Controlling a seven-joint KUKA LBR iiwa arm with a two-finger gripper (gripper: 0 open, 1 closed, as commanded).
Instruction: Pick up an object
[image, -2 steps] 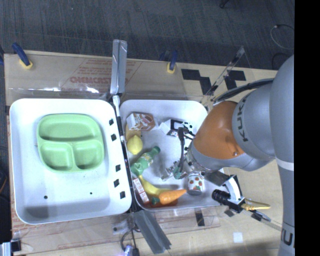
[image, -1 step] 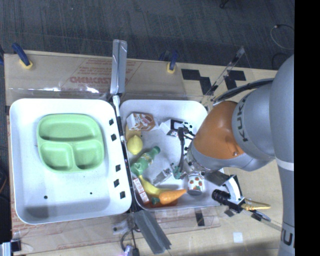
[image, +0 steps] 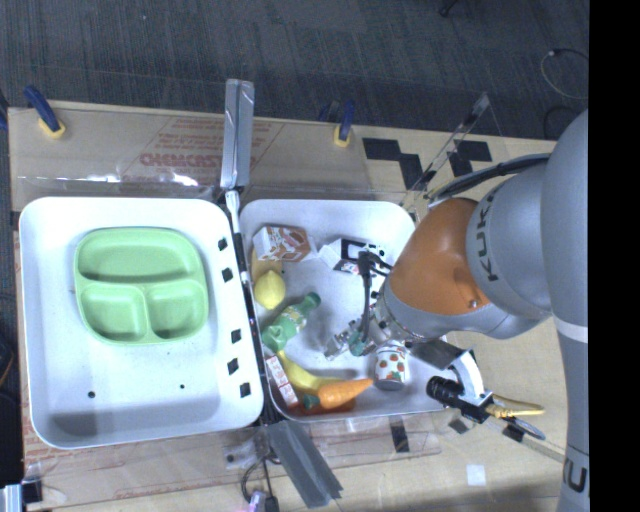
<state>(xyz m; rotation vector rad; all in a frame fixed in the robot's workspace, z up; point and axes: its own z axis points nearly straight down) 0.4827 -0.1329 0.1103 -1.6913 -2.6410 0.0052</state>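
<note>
Reaching in from the right, grey arm (image: 560, 250) with orange band (image: 440, 265) above the wrist, covering the right bin's (image: 330, 215) right wall and corner. Pincer (image: 357, 340) low inside that bin, near its middle, just beside a small patterned cup (image: 391, 366); impossible to tell whether clenched or released, and nothing seen held.

Crowded along the right bin's left wall, from back to front: snack packet (image: 281, 242), yellow lemon (image: 270, 290), green bottle (image: 290, 322), banana (image: 297, 373). Orange carrot (image: 342, 392) lying along the front wall, close to the cup. Bare white floor between the left-wall items and the pincer, and more at the back of the bin.

Left bin (image: 60, 400) well apart from the arm, holding a green divided tray (image: 143, 282) toward its back; open white floor around the tray, widest at the front edge. Bins touching side by side along a shared middle rim. Blue clamps (image: 44, 112) at the desk's (image: 150, 150) back edge.
</note>
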